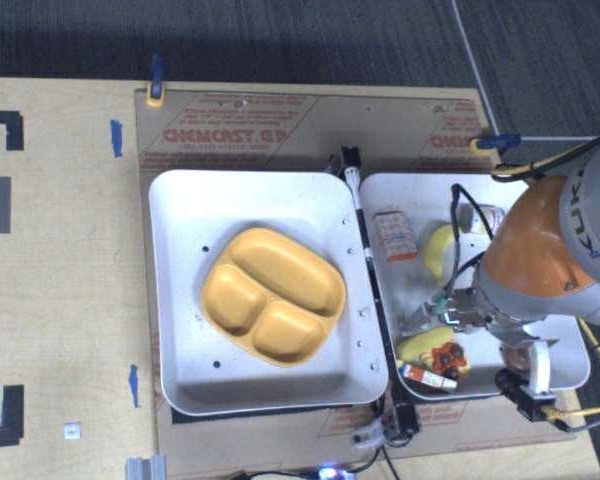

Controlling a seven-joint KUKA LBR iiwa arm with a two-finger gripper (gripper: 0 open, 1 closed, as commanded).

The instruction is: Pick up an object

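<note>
Worktop [60, 268] of pale wood carries two white bins. Left bin [180, 218] holds a yellow divided tray [272, 293]. Right bin [570, 363] holds a small carton [394, 236], yellow-green ball [439, 248], yellow toy [426, 345] and red item [430, 374]. Gripper [460, 310] sits low among them; grip state cannot be told. Nothing visibly lifted; pick remains outstanding.

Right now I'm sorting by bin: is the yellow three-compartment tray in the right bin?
No, the yellow tray lies in the left bin, while the arm reaches into the right bin.
</note>
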